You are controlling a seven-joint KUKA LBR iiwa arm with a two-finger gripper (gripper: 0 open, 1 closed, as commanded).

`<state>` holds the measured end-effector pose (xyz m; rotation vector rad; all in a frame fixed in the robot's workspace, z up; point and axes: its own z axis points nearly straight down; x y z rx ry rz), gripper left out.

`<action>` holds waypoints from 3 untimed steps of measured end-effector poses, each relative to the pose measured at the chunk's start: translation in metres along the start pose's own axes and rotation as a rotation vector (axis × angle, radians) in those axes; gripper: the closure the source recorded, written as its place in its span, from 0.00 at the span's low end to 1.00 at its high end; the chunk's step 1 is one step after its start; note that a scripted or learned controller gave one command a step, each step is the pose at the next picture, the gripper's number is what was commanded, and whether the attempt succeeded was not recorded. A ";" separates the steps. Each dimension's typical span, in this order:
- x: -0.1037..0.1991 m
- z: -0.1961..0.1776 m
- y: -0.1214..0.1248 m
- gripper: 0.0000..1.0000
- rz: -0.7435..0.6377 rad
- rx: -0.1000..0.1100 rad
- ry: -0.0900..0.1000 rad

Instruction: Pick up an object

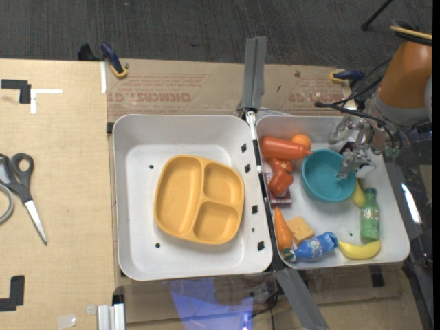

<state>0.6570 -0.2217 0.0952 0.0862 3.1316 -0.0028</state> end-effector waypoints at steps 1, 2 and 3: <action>0.090 0.002 0.054 0.00 0.100 -0.002 0.007; 0.134 -0.001 0.106 0.00 0.128 -0.001 -0.008; 0.064 -0.012 0.040 0.00 0.288 0.000 0.003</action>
